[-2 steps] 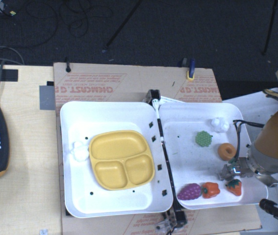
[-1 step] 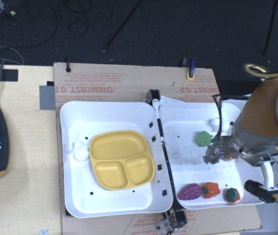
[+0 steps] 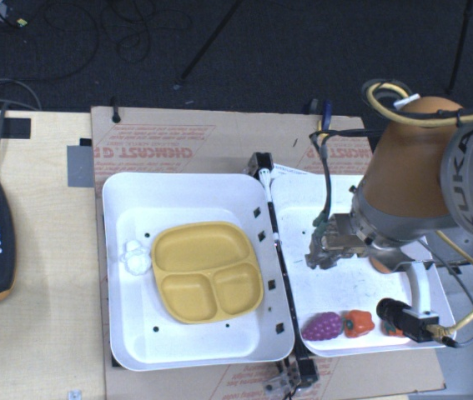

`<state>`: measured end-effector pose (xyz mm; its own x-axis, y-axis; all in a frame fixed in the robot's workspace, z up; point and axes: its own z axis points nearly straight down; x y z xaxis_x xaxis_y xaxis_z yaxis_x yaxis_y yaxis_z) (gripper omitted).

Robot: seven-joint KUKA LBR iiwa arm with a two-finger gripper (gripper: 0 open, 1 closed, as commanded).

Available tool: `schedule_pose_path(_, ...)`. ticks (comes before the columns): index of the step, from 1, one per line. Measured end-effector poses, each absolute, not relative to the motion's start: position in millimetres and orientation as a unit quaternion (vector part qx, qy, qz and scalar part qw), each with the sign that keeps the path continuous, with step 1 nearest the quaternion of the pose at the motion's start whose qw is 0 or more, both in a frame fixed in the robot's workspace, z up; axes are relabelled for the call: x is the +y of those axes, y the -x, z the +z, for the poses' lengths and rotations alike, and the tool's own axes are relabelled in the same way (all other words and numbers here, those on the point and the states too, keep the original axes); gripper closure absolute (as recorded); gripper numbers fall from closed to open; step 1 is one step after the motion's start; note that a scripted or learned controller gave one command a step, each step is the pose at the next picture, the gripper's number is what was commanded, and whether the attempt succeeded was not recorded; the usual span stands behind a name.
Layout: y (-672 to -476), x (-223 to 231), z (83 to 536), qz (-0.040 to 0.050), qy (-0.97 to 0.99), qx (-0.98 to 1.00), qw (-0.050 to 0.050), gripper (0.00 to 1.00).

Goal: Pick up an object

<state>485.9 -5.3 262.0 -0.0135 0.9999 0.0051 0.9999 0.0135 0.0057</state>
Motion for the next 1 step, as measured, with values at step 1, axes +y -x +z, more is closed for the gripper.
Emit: schedule_pose_path(1,-476.5,56.6,353.0,0.0037,-0.704,0.710,0.001,1.00)
